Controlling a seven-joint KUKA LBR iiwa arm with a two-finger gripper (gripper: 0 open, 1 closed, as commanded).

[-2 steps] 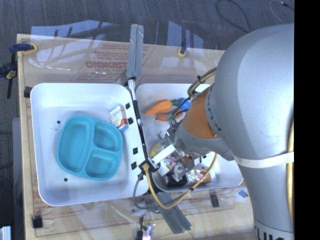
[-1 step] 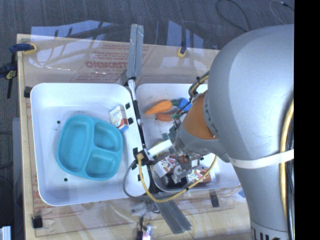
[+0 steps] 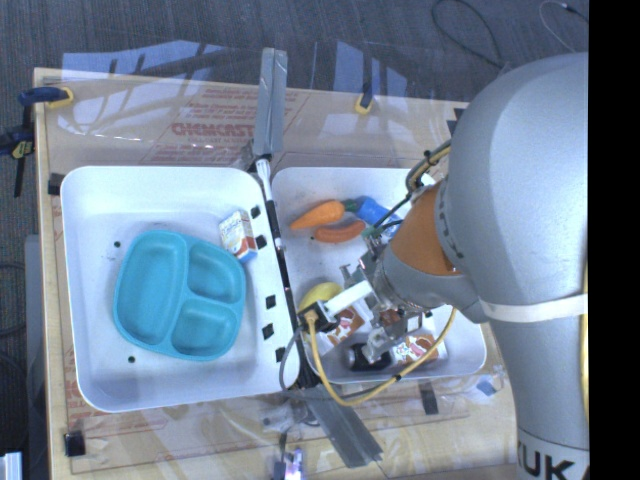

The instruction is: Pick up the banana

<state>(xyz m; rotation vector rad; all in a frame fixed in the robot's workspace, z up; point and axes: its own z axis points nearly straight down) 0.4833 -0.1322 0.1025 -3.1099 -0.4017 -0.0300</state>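
Note:
The banana (image 3: 320,294) shows as a yellow curved shape near the left wall of the right bin (image 3: 300,183), partly hidden by the gripper's body and cables. My gripper (image 3: 368,340) hangs low over the front of that bin, just right of and slightly in front of the banana. Nothing can be made out in its grasp. A brown and white packet (image 3: 412,349) lies directly under and beside the gripper.
Two orange carrots (image 3: 325,214) and a blue item (image 3: 370,209) lie at the back of the right bin. The left bin (image 3: 90,368) holds a blue divided plate (image 3: 180,296) and a small carton (image 3: 236,234). A yellow cable (image 3: 345,393) loops over the front rim.

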